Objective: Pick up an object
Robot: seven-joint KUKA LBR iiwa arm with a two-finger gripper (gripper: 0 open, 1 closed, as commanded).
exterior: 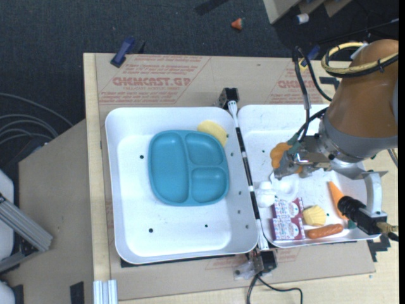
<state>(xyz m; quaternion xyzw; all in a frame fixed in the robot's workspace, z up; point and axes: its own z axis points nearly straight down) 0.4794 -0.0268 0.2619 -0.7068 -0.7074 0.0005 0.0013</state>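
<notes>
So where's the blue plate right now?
The blue plate lies in the left bin of the camera view, near its middle, with a yellow thing touching its upper right corner.

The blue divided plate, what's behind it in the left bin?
A pale yellow object lies behind the blue divided plate, against the left bin's far wall. The plate's rim covers its near edge.

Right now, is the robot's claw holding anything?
Gripper: low in the right bin, beside an orange object. Open or closed, holding or not, cannot be told.
</notes>
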